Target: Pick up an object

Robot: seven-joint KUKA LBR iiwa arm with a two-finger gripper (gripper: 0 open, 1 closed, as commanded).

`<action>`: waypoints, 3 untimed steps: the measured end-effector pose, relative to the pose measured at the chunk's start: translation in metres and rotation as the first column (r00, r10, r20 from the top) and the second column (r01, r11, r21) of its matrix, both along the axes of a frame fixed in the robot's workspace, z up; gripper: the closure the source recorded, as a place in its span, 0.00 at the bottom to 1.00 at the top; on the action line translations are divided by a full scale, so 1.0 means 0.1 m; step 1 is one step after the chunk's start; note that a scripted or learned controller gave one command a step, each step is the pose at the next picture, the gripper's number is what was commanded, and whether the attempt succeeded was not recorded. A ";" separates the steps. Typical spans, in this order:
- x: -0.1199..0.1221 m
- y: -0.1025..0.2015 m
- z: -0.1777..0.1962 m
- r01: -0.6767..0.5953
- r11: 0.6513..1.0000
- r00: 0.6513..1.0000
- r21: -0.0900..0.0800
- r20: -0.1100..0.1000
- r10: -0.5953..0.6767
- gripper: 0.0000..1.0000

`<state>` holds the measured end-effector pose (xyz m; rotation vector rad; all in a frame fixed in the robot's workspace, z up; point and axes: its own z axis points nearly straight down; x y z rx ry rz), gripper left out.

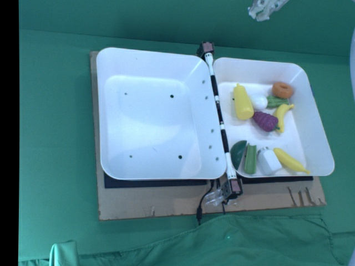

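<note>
Our hand (267,4) hangs high above the surface's far edge, beyond the right bin (316,121); we cannot tell how far it is open, and we see nothing in it. Open room lies in the left bin (150,65). Well below the hand, the right bin holds one orange ring (283,90), one yellow squash (242,102), one purple piece (265,121), two bananas (289,160), one white block (269,161).

Green cloth (55,148) covers bench and backdrop; brown cardboard sheet (166,206) underneath; even, soft light.
</note>
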<state>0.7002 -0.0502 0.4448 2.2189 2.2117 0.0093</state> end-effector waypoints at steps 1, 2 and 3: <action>0.00 0.65 0.14 -0.006 1.000 1.000 0.002 -0.002 0.006 1.00; -0.07 0.18 -0.52 0.004 1.000 1.000 -0.001 -0.014 -0.004 1.00; 0.00 0.14 -1.04 0.000 1.000 1.000 0.000 -0.013 0.000 1.00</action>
